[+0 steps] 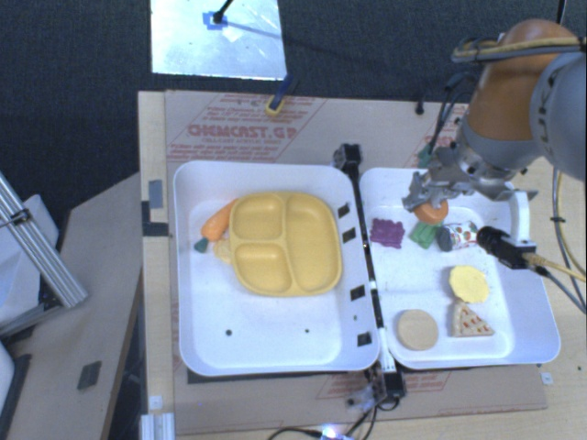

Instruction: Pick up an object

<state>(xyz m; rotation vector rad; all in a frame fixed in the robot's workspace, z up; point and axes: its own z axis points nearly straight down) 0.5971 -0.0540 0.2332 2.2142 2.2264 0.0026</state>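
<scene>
round cracker (417, 329) nearest; pincer (427, 200) over orange toy (431, 213), spread unclear.

Yellow tray (284, 244) and orange carrot (217, 220) in white bin (197, 328); purple grapes (387, 234) lie nearby.

Fingers (424, 195) over the right bin (541, 337), apparently touching a round fruit (431, 213); grapes (387, 233) just left, divided tray (280, 243) farther left in the left bin (197, 337).
</scene>
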